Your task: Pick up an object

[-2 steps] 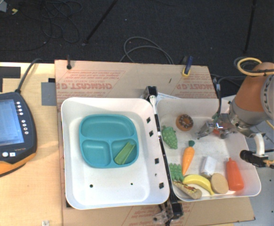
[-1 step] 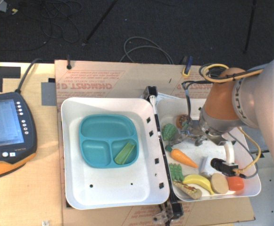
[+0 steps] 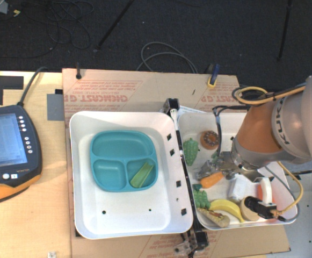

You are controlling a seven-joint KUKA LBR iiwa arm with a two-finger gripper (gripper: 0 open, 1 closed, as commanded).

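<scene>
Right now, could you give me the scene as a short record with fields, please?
left bin: holds teal plastic tray with three compartments
tray content: green flat piece in lower right compartment
right bin: yellow banana, orange carrot, brown round donut, green leafy toy
arm: over right bin
pincer: just above carrot, grip unclear

teal tray (image 3: pixel 115 160), yellow banana (image 3: pixel 225 207), orange carrot (image 3: pixel 211 180)
</scene>
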